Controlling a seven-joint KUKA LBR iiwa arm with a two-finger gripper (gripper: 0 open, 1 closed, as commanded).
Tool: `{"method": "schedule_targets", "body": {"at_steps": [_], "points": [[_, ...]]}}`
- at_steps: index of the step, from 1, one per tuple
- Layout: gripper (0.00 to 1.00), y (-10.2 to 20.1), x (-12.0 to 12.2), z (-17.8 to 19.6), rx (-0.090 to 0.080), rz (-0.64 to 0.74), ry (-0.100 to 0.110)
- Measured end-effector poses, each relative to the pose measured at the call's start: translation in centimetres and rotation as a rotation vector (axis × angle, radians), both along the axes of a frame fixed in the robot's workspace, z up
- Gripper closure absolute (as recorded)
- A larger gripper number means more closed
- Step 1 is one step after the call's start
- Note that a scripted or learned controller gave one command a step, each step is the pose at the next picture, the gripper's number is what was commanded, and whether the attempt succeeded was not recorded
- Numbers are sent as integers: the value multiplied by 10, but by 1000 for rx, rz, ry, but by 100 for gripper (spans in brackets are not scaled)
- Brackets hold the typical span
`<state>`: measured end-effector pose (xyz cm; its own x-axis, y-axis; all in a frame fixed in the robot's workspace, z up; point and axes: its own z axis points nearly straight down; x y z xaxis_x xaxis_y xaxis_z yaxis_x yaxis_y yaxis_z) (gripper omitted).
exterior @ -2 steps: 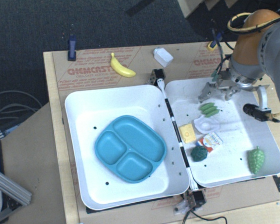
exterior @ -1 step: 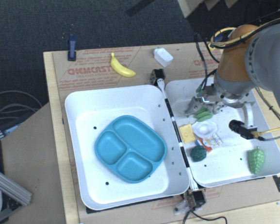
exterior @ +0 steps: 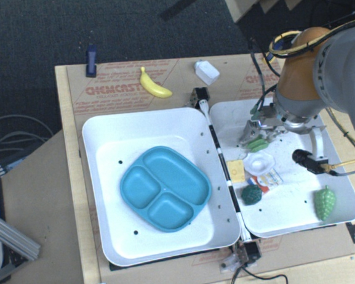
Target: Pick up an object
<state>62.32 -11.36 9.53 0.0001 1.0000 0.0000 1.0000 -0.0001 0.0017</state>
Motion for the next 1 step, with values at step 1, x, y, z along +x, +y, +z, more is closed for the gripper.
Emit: {"method": "schedule_targets", "body": {"at_steps": [1], "points": [[100, 73, -40, 90, 1, 2, 0]]}}
